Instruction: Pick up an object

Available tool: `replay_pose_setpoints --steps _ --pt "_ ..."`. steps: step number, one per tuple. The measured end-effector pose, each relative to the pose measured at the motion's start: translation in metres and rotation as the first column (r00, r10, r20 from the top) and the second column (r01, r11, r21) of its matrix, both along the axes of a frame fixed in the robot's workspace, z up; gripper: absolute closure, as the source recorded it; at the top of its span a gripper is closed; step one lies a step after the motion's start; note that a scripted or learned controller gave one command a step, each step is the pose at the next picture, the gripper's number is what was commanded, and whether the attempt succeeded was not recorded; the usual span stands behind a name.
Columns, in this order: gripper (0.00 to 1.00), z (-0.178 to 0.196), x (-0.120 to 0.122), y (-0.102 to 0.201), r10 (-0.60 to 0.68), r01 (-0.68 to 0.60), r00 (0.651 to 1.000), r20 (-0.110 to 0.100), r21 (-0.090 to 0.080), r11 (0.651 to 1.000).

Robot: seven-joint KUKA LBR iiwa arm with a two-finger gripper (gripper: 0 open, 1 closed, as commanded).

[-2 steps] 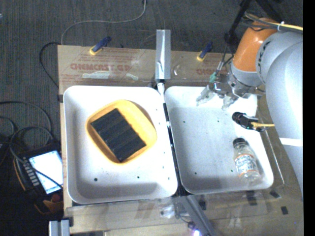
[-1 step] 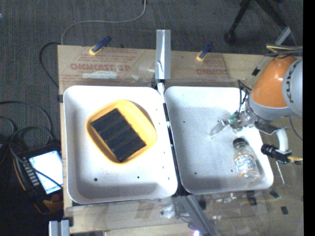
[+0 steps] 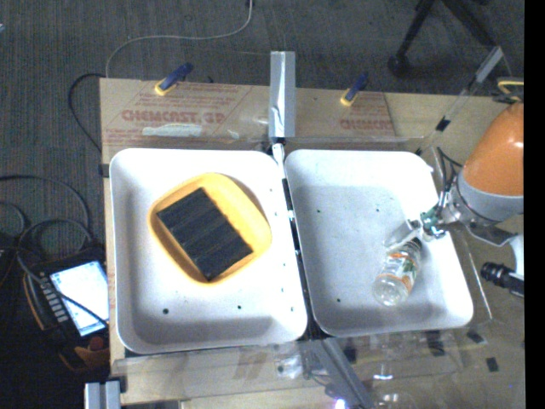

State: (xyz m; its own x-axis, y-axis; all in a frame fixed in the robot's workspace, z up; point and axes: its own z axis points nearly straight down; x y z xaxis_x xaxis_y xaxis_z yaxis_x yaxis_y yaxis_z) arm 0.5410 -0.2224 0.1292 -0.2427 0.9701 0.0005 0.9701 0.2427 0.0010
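A clear plastic bottle [image 3: 398,271] lies on its side in the right bin [image 3: 341,228], near that bin's right wall. My gripper [image 3: 423,227] reaches in from the right and sits just above the bottle's upper end, close to it or touching it. The arm's orange band [image 3: 502,156] is at the right edge. A yellow dish with a black ribbed pad [image 3: 207,227] rests in the left bin [image 3: 136,313].
A metal post [image 3: 282,92] stands at the back between the bins. Two blue-and-yellow clamps [image 3: 173,77] hold the cardboard backing. A device with a lit screen [image 3: 77,295] lies on the floor at left. Chair legs [image 3: 426,7] are behind.
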Motion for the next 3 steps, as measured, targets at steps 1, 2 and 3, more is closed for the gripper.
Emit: replay_pose_setpoints --steps 1,2,3 --pt "0.00 -0.037 -0.015 0.012 0.045 -0.045 0.999 0.019 -0.007 0.999" --pt "0.00 -0.037 0.014 0.011 -0.130 0.130 0.992 0.007 0.012 0.992" --pt "1.00 -0.027 0.016 0.009 -0.129 0.129 0.991 0.016 0.006 0.992"
